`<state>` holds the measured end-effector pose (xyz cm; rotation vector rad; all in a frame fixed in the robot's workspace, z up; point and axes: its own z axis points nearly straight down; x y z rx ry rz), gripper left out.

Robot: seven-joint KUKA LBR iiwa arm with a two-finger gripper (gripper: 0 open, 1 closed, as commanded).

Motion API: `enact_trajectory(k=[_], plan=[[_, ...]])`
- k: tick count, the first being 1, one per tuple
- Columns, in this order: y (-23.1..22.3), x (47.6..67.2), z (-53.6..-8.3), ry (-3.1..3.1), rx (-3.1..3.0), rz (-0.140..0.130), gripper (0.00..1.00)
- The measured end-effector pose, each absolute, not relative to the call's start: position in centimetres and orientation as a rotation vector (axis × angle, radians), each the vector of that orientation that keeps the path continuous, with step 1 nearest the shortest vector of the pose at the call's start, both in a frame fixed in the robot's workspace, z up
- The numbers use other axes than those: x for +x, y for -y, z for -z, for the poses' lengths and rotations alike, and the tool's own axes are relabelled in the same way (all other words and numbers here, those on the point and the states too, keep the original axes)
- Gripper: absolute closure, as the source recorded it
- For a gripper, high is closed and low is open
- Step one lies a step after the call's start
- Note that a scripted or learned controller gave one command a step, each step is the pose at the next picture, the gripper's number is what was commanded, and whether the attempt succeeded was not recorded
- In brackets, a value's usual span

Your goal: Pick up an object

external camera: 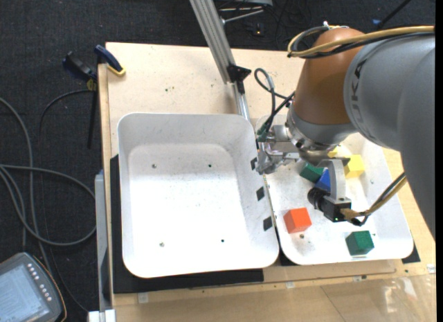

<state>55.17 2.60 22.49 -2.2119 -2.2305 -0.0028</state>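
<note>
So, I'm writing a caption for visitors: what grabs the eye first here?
The big grey arm with its orange band fills the upper right, bent over the right bin. Below it, bright blocks stand out on the white: an orange block, a green block, a yellow block.

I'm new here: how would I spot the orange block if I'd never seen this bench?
Find the two white bins side by side and take the right-hand bin, under the grey arm. Near its front, close to the edge shared with the left bin, lies the orange block. It is the only orange piece; the nearest front neighbour, a cube, is dark green.
</note>
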Motion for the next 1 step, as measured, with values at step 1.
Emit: enact_trajectory(k=[1], plan=[[-8.59,56.55,-22.54,2.230,-2.211,0.003,1.00]])
